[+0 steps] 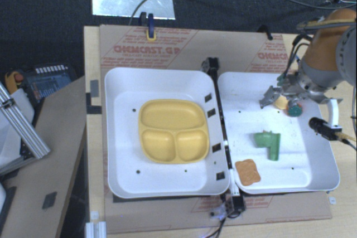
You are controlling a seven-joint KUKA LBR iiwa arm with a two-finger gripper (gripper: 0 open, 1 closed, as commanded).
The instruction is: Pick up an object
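1. Objects for picking are lying in the right bin: a green L-shaped piece near the middle, an orange-brown flat piece at the near left corner, and a small yellow item with a teal and red round one just beside it near the far right part.
2. My fingers are hovering low over the far right part of the right bin, right at the yellow item; I cannot tell how far apart they are standing or whether anything is sitting between them.
3. My arm is reaching in from the right, orange band above the wrist.
4. The green piece is lying well apart from my fingers, toward the near side.
5. The left bin is carrying a yellow divided tray, three compartments, sitting flat near the middle.
6. Both bins are resting side by side on a cardboard sheet on the bench.
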